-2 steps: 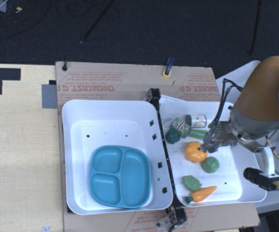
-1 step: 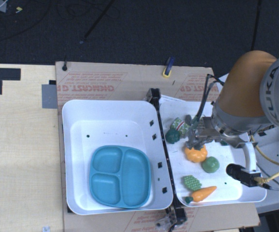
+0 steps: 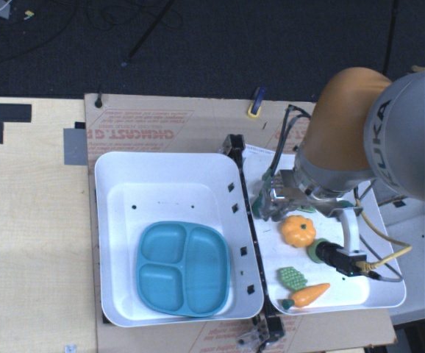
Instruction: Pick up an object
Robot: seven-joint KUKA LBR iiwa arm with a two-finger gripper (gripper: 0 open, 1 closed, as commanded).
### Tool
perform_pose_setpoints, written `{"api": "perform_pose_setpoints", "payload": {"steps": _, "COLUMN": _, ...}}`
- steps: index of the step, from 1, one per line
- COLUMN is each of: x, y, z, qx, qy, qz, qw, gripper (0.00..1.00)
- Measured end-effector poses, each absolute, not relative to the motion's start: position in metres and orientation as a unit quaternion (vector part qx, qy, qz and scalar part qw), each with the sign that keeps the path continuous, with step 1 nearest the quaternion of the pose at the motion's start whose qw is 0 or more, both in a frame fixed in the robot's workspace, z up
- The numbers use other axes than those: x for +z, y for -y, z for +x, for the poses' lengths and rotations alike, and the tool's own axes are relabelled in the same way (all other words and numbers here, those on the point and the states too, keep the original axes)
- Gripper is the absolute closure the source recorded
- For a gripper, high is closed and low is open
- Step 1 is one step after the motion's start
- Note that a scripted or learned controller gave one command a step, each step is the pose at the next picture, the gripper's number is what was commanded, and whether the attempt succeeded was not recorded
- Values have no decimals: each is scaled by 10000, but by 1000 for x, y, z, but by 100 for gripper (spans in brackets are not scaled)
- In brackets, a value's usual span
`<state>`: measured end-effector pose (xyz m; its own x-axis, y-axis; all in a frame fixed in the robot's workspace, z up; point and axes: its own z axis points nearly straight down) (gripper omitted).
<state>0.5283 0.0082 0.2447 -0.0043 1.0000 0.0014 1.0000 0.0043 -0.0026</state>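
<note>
**Pumpkin (image 3: pixel 298 231) as the pick: nearest to the arm**

Sits in the right bin (image 3: pixel 356 291), towards its upper left, orange and round, apart from the other toys. Looks smooth and ribbed, so likely to roll or squirt out of a glancing pinch. Best taken across the widest part, from straight above, closing only once well down around it.

Fingers (image 3: pixel 270 198) just up-left of it, hard by the wall between the bins. Cannot tell how far open, nor see anything held. Calls for a short shift down-right before descending, keeping clear of that wall.

Below the pumpkin, apart from it: a green piece (image 3: pixel 292 276) and, just beside that, a carrot (image 3: pixel 308 294) near the bin's front edge. Leave both alone, since both look low and flat and probably harder to catch.

Over in the left bin (image 3: pixel 124 219), a blue plate (image 3: pixel 183 267), of no concern here.

Lift straight up, and check for the pumpkin in the grip before moving off over the desk (image 3: pixel 29 234).
</note>
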Motion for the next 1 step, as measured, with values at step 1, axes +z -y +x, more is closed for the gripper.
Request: {"api": "perform_pose_setpoints", "payload": {"steps": 1, "x": 234, "y": -58, "z": 535, "qx": 8, "qy": 7087, "qz": -7056, "qw": 18, "gripper": 100}}
